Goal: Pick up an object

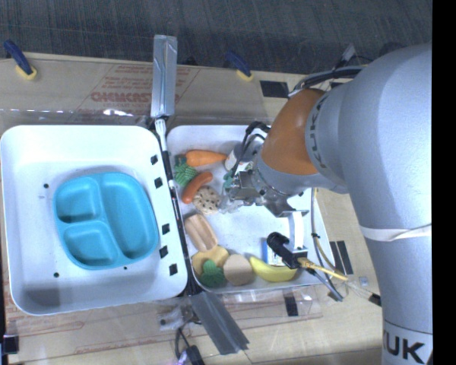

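The jaws hang low in the right bin; I cannot tell if they are open or closed. Just beside them lies a round cookie, probably light, stiff and flat, best taken across its edges. Further out are two carrots and a banana, while the left bin holds a blue tray.
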Controlling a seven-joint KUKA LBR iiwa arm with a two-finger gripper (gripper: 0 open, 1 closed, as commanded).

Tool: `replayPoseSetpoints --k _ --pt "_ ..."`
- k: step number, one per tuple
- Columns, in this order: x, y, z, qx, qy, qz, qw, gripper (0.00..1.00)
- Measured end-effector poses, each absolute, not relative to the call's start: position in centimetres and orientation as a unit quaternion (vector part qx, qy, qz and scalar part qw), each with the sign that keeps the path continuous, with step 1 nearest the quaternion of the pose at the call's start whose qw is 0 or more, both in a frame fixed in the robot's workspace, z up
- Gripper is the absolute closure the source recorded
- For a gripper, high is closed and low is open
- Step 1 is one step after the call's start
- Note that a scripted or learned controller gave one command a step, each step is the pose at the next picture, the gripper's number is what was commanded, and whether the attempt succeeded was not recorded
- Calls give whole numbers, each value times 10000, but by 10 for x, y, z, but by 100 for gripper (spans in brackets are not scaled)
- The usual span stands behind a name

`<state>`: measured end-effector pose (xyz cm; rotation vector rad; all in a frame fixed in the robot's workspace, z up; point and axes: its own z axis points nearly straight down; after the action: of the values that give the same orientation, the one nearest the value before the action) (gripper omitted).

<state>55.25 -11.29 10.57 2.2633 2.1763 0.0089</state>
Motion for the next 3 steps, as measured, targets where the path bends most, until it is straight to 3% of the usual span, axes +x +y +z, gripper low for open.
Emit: replayPoseSetpoints --k 1,2,3 --pt "594 -79 194 7437 6685 16 6 100" --pt "593 -79 191 7438 6683 -11 -16 0" --pt "576 -100 90 7247 6891 -11 -21 0"
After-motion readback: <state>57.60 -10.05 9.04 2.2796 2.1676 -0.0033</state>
